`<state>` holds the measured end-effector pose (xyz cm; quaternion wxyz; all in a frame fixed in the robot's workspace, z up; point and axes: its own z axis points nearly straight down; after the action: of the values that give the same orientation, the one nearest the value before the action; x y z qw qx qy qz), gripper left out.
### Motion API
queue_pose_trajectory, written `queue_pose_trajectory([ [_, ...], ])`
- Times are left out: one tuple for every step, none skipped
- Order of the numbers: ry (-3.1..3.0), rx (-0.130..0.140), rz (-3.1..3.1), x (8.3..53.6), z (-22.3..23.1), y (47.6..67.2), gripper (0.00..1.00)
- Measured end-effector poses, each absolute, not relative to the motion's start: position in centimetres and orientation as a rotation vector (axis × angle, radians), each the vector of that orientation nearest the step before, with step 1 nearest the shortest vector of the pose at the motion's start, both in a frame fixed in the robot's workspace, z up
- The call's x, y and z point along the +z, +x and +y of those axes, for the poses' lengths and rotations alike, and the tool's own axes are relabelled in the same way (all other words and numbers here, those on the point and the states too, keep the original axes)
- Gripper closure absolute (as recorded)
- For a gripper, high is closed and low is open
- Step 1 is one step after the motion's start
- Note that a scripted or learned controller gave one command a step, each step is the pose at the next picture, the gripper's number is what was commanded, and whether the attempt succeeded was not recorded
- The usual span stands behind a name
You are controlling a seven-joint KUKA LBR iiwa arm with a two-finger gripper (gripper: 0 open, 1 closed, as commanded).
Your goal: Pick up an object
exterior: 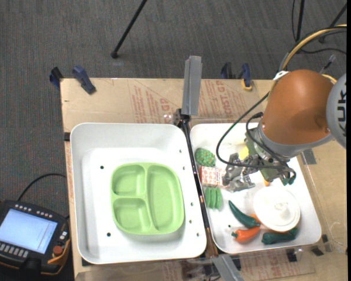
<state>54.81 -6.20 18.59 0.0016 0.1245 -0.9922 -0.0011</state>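
**Arm bent low over the right bin**

The arm comes in from the right, its orange band (297,109) bulging over the right bin (213,134) and hiding much of what lies beneath. The end effector (241,179) points down into that bin's middle, cables looping around it. From here I cannot tell how wide it stands, nor whether it grips anything.

Just to its left lie a bumpy green piece (205,156), a red-and-white packet (209,175) and a green pod (214,197). Just below and to its right stands a white lidded pot (276,210), with a dark green pepper (243,213) and an orange pepper (245,234) beside it.

The left bin (85,139) holds a green divided plate (147,199). Both bins rest on the desk (123,101).
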Motion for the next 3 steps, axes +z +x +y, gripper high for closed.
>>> queue_pose_trajectory([
  [0.327,-0.004,-3.134,24.2,0.4,60.9,1.0],
  [0.703,-0.002,-3.064,21.0,-9.7,62.8,1.0],
  [0.857,-0.001,-3.029,21.6,-9.1,63.8,1.0],
])
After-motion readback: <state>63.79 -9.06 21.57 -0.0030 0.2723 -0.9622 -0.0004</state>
